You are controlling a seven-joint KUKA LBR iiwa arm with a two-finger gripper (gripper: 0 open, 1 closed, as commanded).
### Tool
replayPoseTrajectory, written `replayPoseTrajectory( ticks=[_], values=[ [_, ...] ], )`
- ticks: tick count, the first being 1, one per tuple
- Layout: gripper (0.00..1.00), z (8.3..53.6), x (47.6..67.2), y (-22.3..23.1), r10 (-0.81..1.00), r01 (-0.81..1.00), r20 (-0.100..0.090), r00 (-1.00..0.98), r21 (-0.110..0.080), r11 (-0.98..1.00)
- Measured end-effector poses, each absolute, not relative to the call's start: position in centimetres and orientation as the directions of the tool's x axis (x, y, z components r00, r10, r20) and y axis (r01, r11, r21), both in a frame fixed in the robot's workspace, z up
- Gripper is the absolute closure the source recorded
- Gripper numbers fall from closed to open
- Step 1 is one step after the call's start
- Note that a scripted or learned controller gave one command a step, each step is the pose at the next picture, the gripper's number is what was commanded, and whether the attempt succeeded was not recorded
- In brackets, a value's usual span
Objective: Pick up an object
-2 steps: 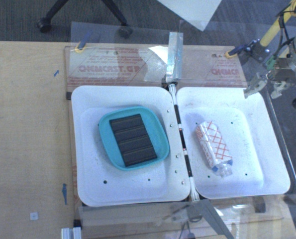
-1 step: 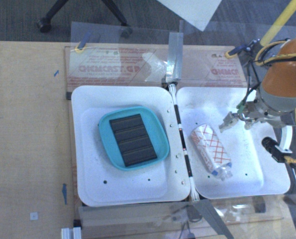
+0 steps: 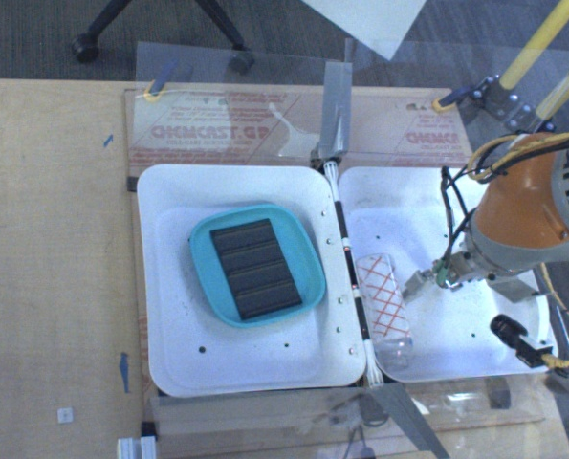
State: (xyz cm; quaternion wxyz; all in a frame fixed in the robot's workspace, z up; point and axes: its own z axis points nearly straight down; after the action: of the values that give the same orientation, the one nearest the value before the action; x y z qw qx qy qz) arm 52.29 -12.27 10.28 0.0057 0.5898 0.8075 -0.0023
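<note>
A clear cup with a red criss-cross pattern [image 3: 382, 302] lies on its side against the left wall of the right bin [image 3: 475, 352]. My gripper [image 3: 420, 283] hangs low over the right bin, just to the right of the cup, close to it but with nothing seen between its fingers. In the left bin [image 3: 169, 352] a teal square plate [image 3: 207, 275] carries a black ridged block [image 3: 255, 268], far from the gripper.
The grey arm with its orange band [image 3: 523, 213] comes in over the right bin's right half. A clear sheet with red lettering [image 3: 227, 132] lies behind both bins. Bare bin floor shows around the plate and in front of the gripper.
</note>
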Motion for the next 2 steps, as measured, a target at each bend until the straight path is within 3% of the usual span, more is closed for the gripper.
replayPoseTrajectory(
  ticks=[1,2],
  values=[
    [1.00,11.21,52.36,-12.14,0.953,0.953,-0.009,-0.303,0.006,0.303],
    [0.00,11.25,52.36,-12.29,0.953,0.953,-0.012,-0.302,0.005,0.302]
  ],
)
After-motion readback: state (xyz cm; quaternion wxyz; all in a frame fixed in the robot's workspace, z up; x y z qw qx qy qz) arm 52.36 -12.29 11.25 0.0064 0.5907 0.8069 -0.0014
